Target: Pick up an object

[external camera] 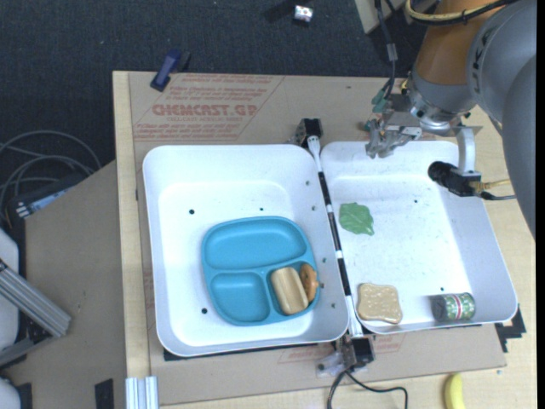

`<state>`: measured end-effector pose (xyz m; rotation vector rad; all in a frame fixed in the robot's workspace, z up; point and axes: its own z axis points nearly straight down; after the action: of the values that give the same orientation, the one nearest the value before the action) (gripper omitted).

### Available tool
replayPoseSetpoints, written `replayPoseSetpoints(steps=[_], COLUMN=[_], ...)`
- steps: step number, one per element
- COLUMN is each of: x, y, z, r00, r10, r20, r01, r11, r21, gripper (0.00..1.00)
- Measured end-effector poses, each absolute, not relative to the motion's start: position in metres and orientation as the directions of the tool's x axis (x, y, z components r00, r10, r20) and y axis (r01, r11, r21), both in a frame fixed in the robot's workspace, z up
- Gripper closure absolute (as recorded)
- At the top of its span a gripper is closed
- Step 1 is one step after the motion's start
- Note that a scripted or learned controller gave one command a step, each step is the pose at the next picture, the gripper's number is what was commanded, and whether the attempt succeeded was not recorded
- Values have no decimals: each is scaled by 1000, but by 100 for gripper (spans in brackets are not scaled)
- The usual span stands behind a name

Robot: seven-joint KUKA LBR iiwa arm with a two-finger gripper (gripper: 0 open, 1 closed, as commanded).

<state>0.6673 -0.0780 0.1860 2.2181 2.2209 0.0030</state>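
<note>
Closest to the lens, a tan slice of toast (379,303) sits right on the 6 o'clock rim of the right white bin (477,228), with a small green-labelled can (452,307) lying at about 5. A green leaf-shaped piece (357,218) sits near the divider at 9, loads of bare floor around it. The gripper (381,140) hangs over the 12 o'clock edge; can't tell if the claw's apart or together. Left bin (170,228) has a blue sectioned plastic plate (251,262) holding a brown bread roll (293,288).
</note>
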Motion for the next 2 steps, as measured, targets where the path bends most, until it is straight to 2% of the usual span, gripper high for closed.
replayPoseSetpoints(steps=[1, 2], x=[667, 600], y=[-78, -143], z=[185, 93], r00=[-1, 1], r10=[1000, 1000], r20=[-1, -1], r01=[1000, 1000], r11=[1, -1], r21=[1, -3], gripper=[0, 0])
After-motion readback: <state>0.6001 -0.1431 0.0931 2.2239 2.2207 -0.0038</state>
